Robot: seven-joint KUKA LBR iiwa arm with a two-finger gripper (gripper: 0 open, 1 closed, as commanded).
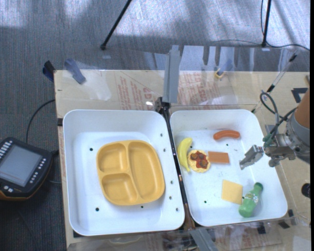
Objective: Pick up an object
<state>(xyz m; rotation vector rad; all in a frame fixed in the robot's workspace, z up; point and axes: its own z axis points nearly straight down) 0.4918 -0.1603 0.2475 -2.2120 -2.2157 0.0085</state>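
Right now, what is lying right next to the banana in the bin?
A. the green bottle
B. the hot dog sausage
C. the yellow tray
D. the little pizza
D: the little pizza lies right against the banana in the right bin, while the green bottle sits far off in the near corner and the sausage lies apart, farther back.

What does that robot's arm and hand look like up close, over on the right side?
The hand is a small grey metal piece with slim fingers, fixed to a blocky grey wrist. Thin dark cables, some with a touch of green, loop up behind it. At the right edge sits a patch of the arm's orange band. The picture is too coarse for any markings.
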